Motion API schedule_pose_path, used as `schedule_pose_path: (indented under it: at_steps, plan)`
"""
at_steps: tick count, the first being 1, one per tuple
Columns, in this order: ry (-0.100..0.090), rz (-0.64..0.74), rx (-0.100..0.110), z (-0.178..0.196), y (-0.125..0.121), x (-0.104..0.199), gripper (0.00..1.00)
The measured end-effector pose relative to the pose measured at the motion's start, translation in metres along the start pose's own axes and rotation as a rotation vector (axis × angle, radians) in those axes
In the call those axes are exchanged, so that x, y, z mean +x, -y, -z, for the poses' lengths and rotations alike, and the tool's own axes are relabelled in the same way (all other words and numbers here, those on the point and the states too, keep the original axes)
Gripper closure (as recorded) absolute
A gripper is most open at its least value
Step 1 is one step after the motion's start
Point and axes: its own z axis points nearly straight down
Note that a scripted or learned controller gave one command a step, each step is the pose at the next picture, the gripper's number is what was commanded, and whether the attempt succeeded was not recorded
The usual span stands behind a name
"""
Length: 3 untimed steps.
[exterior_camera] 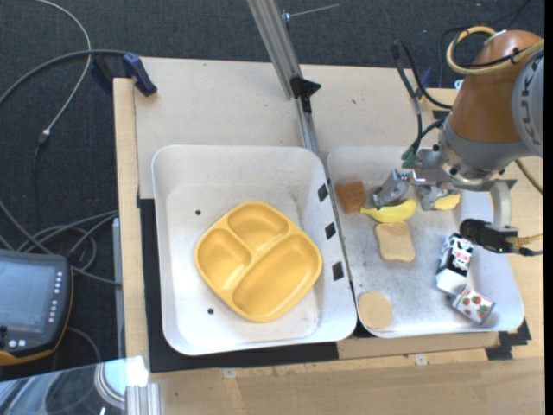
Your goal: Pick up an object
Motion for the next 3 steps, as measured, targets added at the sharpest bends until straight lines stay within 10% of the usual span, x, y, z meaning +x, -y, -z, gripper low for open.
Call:
schedule_pose_path:
  at_steps: [3]
  plan:
    - [0.000, 0.000, -0.003, -0.025, 0.042, 0.019, 0.00]
